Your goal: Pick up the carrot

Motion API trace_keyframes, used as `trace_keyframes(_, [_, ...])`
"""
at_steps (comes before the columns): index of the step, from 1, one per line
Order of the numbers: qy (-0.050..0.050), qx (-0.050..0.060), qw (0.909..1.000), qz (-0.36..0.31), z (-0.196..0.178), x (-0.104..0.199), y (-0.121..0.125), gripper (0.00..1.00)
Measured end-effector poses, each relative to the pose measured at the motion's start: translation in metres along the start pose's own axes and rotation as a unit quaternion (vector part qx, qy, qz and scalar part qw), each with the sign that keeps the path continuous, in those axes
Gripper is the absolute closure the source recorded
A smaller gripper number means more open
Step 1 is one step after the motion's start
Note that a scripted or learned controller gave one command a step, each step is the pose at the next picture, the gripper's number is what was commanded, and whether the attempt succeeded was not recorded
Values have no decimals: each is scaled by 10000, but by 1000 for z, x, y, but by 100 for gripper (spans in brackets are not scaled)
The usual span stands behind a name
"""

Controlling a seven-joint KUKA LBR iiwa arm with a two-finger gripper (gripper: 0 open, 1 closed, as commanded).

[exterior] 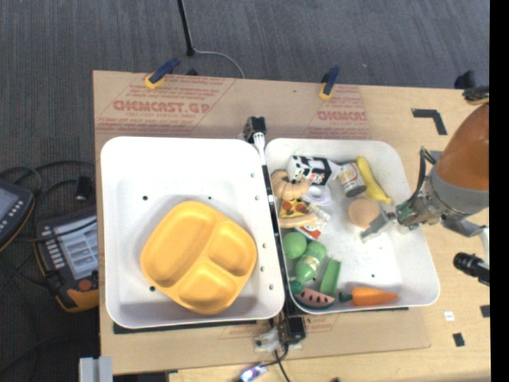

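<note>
While the carrot [374, 297] lay at the near edge of the right bin [413, 249] — beside a watermelon slice [316, 297] — the gripper [380, 221] was seen well apart from it, near a tan ball [363, 212]. Whether its fingers were parted could not be told, and nothing was seen held.

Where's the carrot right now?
The carrot lies at the near edge of the right bin, toward its right corner, just right of the watermelon slice and below the gripper.
</note>
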State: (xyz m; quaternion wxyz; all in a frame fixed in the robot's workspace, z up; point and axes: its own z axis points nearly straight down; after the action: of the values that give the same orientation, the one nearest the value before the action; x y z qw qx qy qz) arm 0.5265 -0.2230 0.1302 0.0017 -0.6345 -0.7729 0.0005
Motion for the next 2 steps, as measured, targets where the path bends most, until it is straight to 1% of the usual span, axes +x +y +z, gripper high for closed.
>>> trace_keyframes(1, [31,-51,9955,-949,39,-6,59,0])
trace_keyframes(2, [-33,-80,9956,-938,30,-10,59,100])
